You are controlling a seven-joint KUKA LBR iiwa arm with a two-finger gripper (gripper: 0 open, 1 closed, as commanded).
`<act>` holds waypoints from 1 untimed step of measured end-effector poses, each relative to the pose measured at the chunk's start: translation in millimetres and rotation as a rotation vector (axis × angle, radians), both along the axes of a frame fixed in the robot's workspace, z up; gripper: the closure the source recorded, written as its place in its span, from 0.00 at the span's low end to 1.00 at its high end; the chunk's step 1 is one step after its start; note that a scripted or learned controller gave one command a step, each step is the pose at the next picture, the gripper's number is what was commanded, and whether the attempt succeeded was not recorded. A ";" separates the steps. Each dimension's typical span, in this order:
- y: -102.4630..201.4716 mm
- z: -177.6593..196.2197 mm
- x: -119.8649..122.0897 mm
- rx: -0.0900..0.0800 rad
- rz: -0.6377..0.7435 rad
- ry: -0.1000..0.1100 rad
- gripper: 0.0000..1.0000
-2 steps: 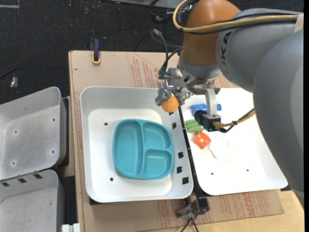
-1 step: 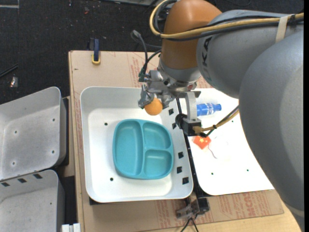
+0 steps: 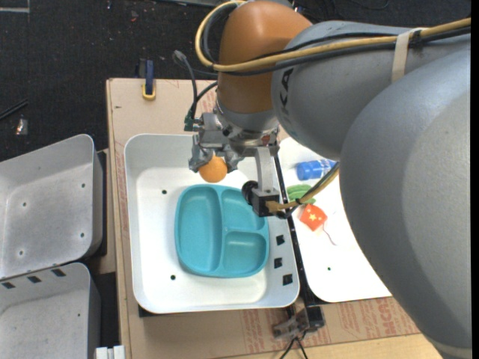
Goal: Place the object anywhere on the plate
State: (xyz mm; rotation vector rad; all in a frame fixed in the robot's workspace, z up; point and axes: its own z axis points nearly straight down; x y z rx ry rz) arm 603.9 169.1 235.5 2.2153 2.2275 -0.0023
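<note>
One orange ball (image 3: 213, 170) sits pinched in the hand (image 3: 212, 163), between its fingers and clear of the bin (image 3: 150, 200) floor. The teal plate (image 3: 221, 230) lies just below and slightly right of the hand in the camera view, its top rim almost under the ball. My guess: a short shift toward the plate's middle, then release; the ball may roll.
</note>
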 end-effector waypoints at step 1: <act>-1.3 -0.1 0.1 0.000 -0.002 0.001 0.00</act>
